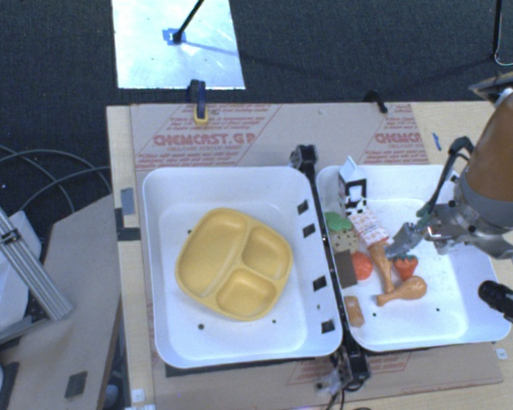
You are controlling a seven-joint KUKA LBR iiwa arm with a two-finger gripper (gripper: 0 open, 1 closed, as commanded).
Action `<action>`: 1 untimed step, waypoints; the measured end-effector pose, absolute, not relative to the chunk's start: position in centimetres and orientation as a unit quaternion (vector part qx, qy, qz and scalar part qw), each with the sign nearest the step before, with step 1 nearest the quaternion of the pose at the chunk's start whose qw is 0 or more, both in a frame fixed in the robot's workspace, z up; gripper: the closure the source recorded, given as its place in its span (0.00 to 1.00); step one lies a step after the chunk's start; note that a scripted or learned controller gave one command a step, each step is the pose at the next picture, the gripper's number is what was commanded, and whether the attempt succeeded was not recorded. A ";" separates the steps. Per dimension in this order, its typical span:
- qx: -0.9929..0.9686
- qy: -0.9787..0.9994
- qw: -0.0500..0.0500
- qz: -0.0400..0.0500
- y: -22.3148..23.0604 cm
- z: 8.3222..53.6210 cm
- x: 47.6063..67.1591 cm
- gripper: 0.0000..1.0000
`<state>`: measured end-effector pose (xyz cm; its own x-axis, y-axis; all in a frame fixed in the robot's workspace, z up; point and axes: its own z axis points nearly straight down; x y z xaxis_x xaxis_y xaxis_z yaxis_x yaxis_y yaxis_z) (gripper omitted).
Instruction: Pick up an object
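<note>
Arm came in from the right edge, wrist angled down-left over the right bin (pixel 468 317). Gripper (pixel 404 242) sat low, just above the red piece (pixel 405 267) and drumstick (pixel 402 292) at centre-right. Couldn't tell finger opening; nothing visibly held. Yellow tray (pixel 234 263) in left bin (pixel 170 273).

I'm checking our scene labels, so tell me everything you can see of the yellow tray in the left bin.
The yellow tray is a rounded-square plate that looks like matte plastic, moulded into three compartments: one long, two smaller. It lies flat and upright, turned at a slant, near the middle of the left bin, resting on its floor. Nothing lies in it.
</note>
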<state>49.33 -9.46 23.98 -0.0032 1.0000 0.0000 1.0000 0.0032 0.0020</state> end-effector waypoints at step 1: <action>0.709 0.705 -0.002 -0.002 -14.9 15.2 48.7 0.00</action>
